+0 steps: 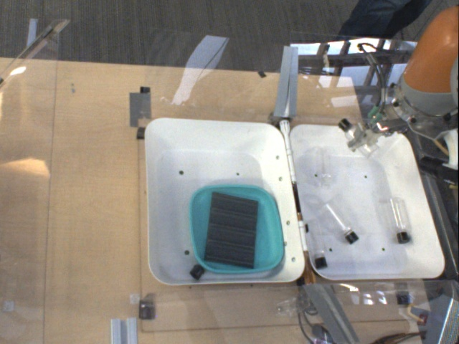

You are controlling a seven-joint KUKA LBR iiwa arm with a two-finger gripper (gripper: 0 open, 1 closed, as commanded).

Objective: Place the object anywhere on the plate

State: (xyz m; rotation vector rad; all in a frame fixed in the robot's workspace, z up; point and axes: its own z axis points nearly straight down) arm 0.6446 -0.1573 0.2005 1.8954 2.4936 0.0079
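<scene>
Jaws too blurred to tell their state, the gripper (364, 131) hovers over the right bin (430, 260), clear tubes (340, 223) lying below-left, teal plate (271, 246) far left, nothing delivered yet.

Two bins sit side by side on the counter (79, 213), their inner edges touching. The left bin (161, 192) holds a plate (269, 239) in its near half, toward the near edge. A ridged block (231, 229) lies on the plate, about at its middle. A small cap (196, 271) lies in the left bin just beside the plate's near-left corner. In the right bin (423, 256), two capped vials lie near the near edge: one vial (340, 223) left of centre, the other vial (399, 221) toward the right edge. A small piece (320, 261) sits at the near-left corner. The tool (362, 133) hangs over the right bin's far edge.
</scene>
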